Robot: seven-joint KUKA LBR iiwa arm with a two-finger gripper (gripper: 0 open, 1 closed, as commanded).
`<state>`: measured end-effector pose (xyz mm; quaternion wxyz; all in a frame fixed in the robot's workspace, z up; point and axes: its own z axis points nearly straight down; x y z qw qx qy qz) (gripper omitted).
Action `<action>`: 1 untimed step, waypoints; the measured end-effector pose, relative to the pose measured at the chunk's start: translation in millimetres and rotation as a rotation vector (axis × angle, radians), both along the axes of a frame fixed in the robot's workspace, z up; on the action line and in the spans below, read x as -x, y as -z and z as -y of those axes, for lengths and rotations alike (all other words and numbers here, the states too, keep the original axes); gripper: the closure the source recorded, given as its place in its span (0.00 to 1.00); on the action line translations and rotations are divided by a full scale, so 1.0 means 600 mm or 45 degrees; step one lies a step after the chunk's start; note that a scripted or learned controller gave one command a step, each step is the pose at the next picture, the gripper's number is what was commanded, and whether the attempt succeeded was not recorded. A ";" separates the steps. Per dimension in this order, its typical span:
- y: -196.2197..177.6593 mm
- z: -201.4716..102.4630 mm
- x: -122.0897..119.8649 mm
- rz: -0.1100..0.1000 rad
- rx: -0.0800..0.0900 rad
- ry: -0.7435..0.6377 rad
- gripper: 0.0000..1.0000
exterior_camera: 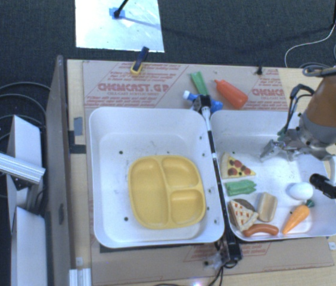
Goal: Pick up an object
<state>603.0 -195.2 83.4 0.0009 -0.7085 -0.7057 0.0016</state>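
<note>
The gripper (pixel 278 150) hangs over the far half of the right bin (pixel 335 222), its metal fingers (pixel 267 152) spread apart above bare white floor, clamped on nothing. The grey arm (pixel 330 115) with its orange band reaches in from the right edge of the bench.

The toy foods lie in the near half of that bin. A pizza slice (pixel 237 167) sits by the bin's left wall, just beside the gripper, with a green pea pod (pixel 240 187) nearer than it. Toward the near-left corner lie a second pizza slice (pixel 242 213), a bread slice (pixel 267 206) and a sausage (pixel 261 230). A white egg (pixel 300 190) and an orange carrot (pixel 295 218) rest toward the near-right corner.

The left bin (pixel 111 130) carries a yellow divided tray (pixel 167 191). On the bench beyond the bins lie a red bottle (pixel 231 94) and a green marker (pixel 199 83).
</note>
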 end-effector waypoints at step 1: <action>-0.004 -0.112 -0.116 0.016 -0.002 -0.019 0.00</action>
